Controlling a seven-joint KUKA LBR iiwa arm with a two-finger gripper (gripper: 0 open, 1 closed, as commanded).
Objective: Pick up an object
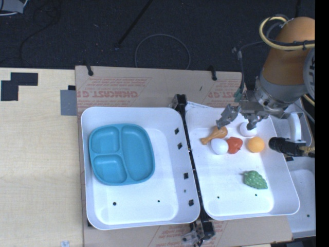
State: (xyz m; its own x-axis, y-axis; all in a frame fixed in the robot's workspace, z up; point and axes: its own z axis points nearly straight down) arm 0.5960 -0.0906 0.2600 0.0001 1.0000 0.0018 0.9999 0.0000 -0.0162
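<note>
Pickup is not yet occurring: two-finger gripper [238, 120] is hovering, fingers apart and holding nothing, above the small white round object [243, 128] at frame right; grasping and lifting are remaining.

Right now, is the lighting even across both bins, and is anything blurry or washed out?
Camera view: light is even, shadows soft; the white egg nearly blends into the right bin; the claw and small items look slightly soft; the blue tray is crisp.

One fixed camera looks down at a slant from above the bench [41, 153], taking in both white bins [103, 210]
</note>
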